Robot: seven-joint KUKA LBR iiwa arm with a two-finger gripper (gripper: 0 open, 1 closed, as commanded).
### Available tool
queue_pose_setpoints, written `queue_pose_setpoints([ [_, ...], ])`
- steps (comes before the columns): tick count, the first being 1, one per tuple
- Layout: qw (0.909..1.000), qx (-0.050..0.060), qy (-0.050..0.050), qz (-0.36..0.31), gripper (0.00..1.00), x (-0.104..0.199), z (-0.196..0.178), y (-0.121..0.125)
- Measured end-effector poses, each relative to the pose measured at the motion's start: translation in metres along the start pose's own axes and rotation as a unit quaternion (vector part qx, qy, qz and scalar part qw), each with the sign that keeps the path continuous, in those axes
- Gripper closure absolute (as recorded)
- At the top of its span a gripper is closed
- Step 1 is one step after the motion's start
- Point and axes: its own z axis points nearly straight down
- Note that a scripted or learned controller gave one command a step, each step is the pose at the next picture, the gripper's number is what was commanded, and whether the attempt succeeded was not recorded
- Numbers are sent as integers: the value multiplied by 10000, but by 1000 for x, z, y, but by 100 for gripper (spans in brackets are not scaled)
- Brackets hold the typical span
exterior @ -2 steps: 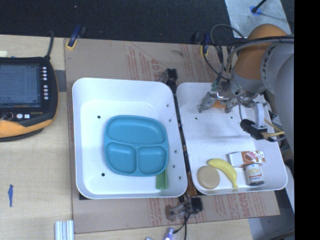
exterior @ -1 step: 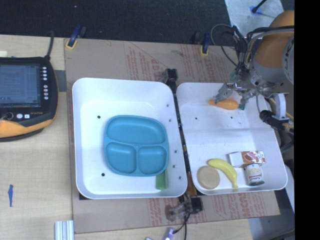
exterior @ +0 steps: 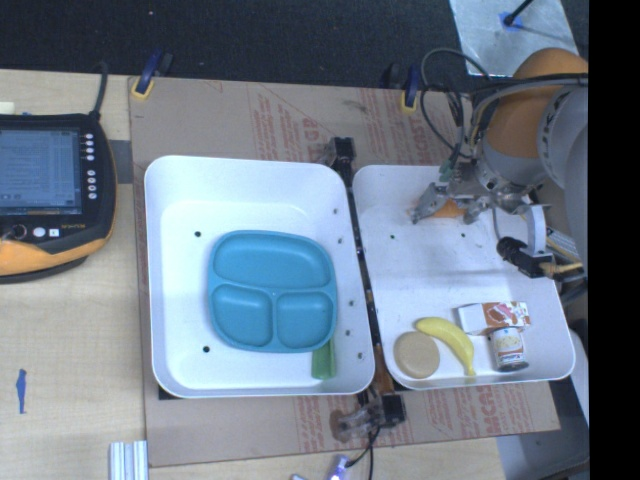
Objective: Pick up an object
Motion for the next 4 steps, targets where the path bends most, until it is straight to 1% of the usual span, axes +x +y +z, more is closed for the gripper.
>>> queue_pose_setpoints([
  [1,10000,-31,1,6,0,-37,-49,1],
  [2,10000,-4,2,-9,0,13,-6,0],
  [3,10000,-11,-7,-3,0,-37,0,-43],
  [4,10000,-37,-1,3,0,-52,-113,0],
])
